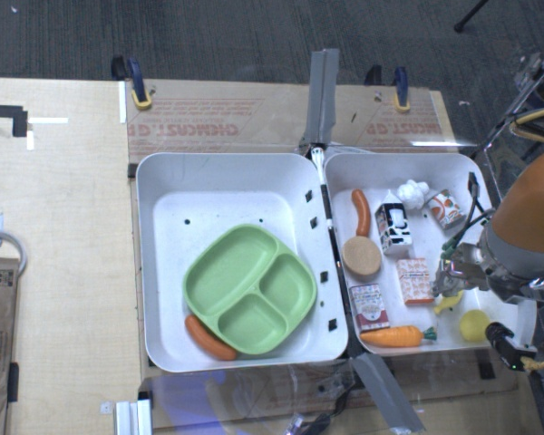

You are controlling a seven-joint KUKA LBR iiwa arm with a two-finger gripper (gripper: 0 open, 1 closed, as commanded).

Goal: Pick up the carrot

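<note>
The carrot (395, 337) is orange with a small green tip at its right end. It lies flat along the front wall of the right bin (394, 159). My gripper (451, 279) hangs over the right side of that bin, above a pink packet (414, 280) and a small yellow piece (446, 304). It is up and to the right of the carrot and apart from it. Nothing shows between its fingers.
The right bin also holds a red sausage (361, 210), a round tan biscuit (363, 256), a black-and-white carton (393, 227), a red-labelled packet (368, 304), a small can (444, 208) and a yellow lemon (474, 325). In the left bin (163, 243) a green divided plate (250, 288) partly covers an orange sausage (208, 338).
</note>
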